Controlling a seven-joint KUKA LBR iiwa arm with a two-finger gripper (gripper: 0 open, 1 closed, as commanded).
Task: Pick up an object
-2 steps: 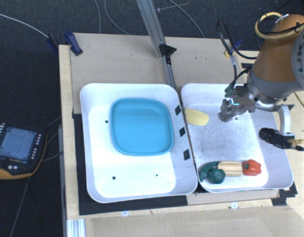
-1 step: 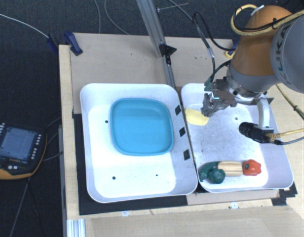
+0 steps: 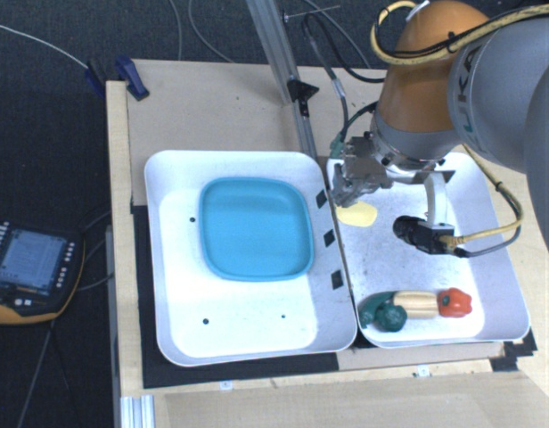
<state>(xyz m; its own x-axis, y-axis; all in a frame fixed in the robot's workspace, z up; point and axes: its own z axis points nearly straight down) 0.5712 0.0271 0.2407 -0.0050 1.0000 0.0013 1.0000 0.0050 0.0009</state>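
Observation:
My gripper (image 3: 353, 188) hangs over the left part of the right bin (image 3: 497, 266), right above a pale yellow flat object (image 3: 357, 214) that lies against the bin's left wall. Near the front edge of the same bin lie a dark green object (image 3: 382, 314), a tan cylinder (image 3: 415, 304) and a red object (image 3: 454, 302) in a row. The arm's grey and orange wrist covers the back of the bin.
The left bin (image 3: 172, 328) holds a light blue square plate (image 3: 256, 228). A metal post (image 3: 276, 38) rises at the back between the bins. A black camera unit (image 3: 420, 233) with a yellow cable hangs off the wrist over the right bin's middle.

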